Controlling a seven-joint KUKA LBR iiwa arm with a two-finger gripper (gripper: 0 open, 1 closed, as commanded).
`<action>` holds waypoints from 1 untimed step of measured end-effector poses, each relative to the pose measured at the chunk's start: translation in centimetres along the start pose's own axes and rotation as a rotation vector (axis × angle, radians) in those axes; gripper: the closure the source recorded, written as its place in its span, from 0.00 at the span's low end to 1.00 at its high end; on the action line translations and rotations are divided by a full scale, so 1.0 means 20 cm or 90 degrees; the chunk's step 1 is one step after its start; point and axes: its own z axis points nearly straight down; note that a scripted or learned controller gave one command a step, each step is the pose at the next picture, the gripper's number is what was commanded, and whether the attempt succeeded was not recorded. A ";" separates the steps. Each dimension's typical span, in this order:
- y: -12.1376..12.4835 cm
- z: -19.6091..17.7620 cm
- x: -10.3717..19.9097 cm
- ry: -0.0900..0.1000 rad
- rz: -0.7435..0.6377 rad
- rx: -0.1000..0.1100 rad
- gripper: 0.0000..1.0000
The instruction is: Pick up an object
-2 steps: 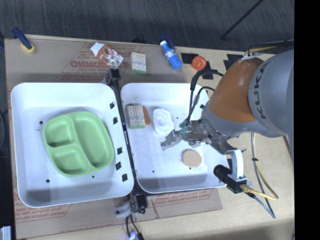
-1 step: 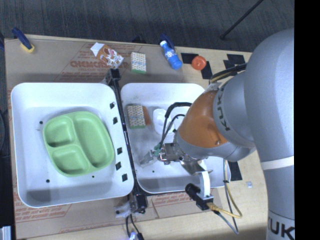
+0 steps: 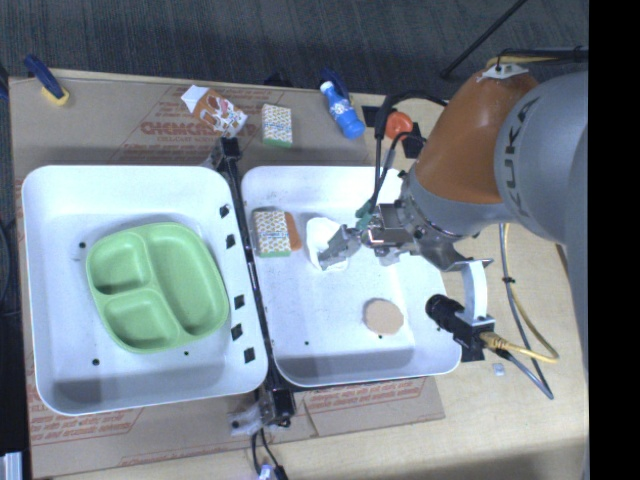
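A white cup-like object (image 3: 325, 238) lay in the right bin (image 3: 300, 363), in its upper middle part, and appeared to be tipped on its side with its long axis running roughly up and down the view; which end was the mouth could not be told. The gripper (image 3: 338, 250) hung right at the lower right edge of that white thing, reaching in from the right, and whether anything sat between it and the object could not be made out. Just left of the white object lay a small patterned packet with an orange edge (image 3: 273, 232), its long axis also running up and down, close to the bin's left wall. Lower in the same bin, well apart from the gripper, rested a flat round tan disc (image 3: 383, 317). The left bin (image 3: 50, 198) held a green divided plate (image 3: 155, 285), tilted so its long side ran diagonally. Beyond the bins, on the cardboard, sat another patterned packet (image 3: 277, 125), a crumpled wrapper (image 3: 213, 112) and a blue bottle (image 3: 343, 111) pointing up-left.
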 end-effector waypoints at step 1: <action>0.00 0.00 0.00 0.001 0.000 0.001 0.00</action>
